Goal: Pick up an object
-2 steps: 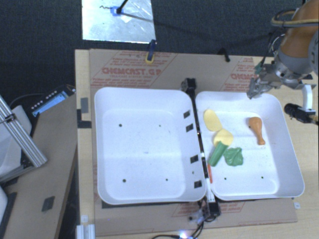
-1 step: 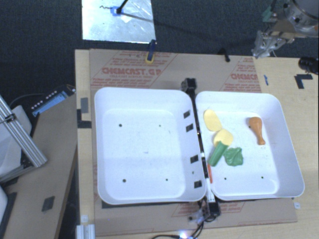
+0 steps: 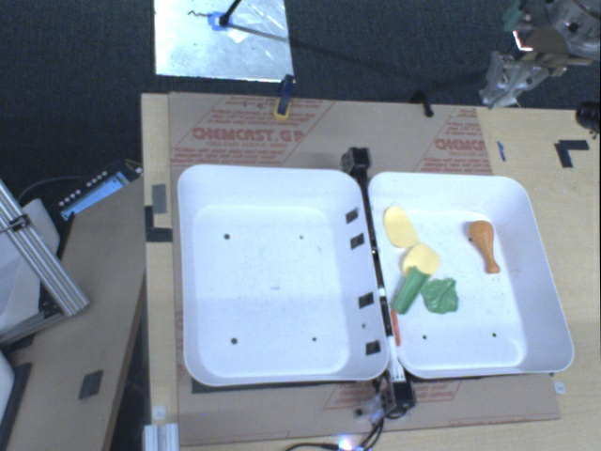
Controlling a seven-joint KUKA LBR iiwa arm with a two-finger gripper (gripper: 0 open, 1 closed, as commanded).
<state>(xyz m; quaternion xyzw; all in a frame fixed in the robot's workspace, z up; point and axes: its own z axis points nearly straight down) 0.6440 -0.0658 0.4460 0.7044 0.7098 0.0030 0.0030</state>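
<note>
The right bin (image 3: pixel 540 280) holds several toy foods. Two yellow pieces (image 3: pixel 399 225) (image 3: pixel 422 257) lie near its left wall. Just below them are a green pod-like piece (image 3: pixel 409 289) and a green leafy piece (image 3: pixel 439 295). A brown drumstick (image 3: pixel 484 244) lies further right. My gripper (image 3: pixel 507 81) hangs high at the top right, beyond the bin's far edge and well away from all the objects, with nothing visibly in it.
The left bin (image 3: pixel 272 181) sits beside the right one, with a black clip strip (image 3: pixel 371 261) between them. A thin orange item (image 3: pixel 395 327) lies by that strip. A metal sheet (image 3: pixel 221 26) lies at the back and an aluminium frame (image 3: pixel 38 261) at the left.
</note>
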